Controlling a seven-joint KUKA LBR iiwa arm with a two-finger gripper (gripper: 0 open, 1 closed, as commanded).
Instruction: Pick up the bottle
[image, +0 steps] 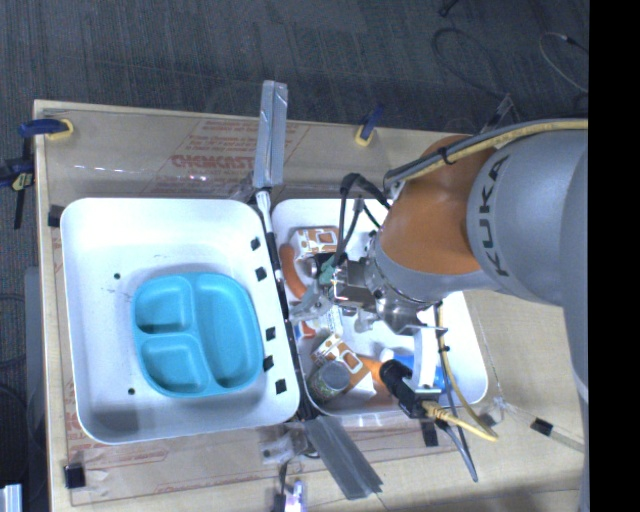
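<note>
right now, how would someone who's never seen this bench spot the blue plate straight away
Start with the two white bins side by side and take the left bin, away from the grey and orange arm. The blue plate lies flat on that bin's floor. It is bright turquoise with rounded corners, divided into three compartments, unlike the clutter in the right bin.

Two white bins (90, 300) sit on a pale tan bench (150, 140) printed with faded red lettering. A turquoise-blue divided tray (195, 335) lies in one bin. The arm (520, 220) is grey with an orange band (430, 225). Orange, blue, black and white items (345, 365) crowd the other bin.
</note>
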